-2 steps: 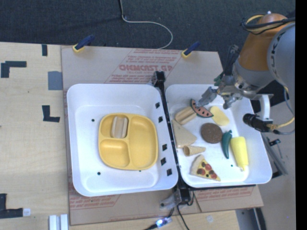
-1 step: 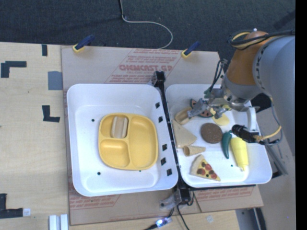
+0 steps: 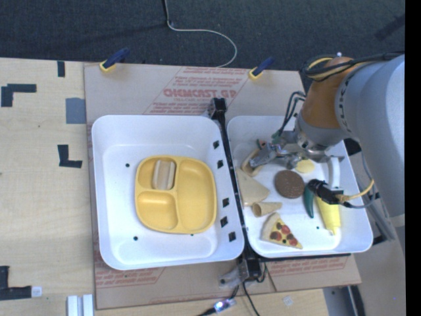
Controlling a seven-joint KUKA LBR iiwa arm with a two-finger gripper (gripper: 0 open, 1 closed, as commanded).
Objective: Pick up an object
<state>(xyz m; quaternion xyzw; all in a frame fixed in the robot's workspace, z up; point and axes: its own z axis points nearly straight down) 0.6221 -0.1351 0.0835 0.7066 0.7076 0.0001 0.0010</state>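
1. A yellow divided plate (image 3: 176,195) is lying in the left bin (image 3: 112,150), with a pale tan block (image 3: 163,174) sitting upright-lengthwise in its upper-left compartment, long axis running toward the far rim.
2. Behind the bins, a cardboard sheet (image 3: 197,91) is showing red printed lettering, upside down from this side and too faint to read with any certainty.
3. In the right bin (image 3: 358,242), a pale wedge (image 3: 255,191) is lying near the divider, with a small cone-shaped piece (image 3: 266,208) just below it, its long axis running left to right and its narrow tip pointing left.
4. A pizza slice (image 3: 281,233) is resting near the front wall, its point aiming up and to the left.
5. A brown round cookie (image 3: 289,184) is sitting mid-bin, just under the gripper.
6. The gripper (image 3: 266,155) is hanging low over the upper left of the right bin, its fingers pointing left toward the divider; whether they are spread or pressed together cannot be told, and nothing is visibly pinched.
7. A green pepper (image 3: 308,203) and a yellow piece (image 3: 330,216) are lying side by side, long axes running front to back.
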